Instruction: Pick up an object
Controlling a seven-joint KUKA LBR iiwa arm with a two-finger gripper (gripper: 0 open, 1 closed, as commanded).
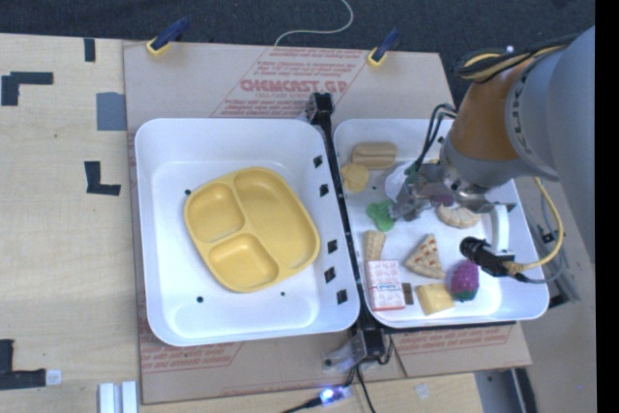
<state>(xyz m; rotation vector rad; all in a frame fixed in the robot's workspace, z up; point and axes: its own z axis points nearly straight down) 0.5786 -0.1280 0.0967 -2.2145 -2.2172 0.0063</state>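
The right bin (503,309) holds several toy foods: a tan bread piece (373,154), a yellow round piece (354,177), a green piece (378,215), a pizza slice (424,257), a purple fruit (464,279), a yellow cheese block (434,299) and a red-and-white box (384,284). My gripper (413,200) is down in this bin, just right of the green piece and above the pizza slice. The wrist hides the fingertips.
The left bin (160,208) carries a yellow compartment tray (251,228). A black divider with clips (332,198) runs between the bins. The arm's grey and orange body (503,126) covers the right bin's upper right corner. A pale cookie-like piece (458,216) lies under the wrist.
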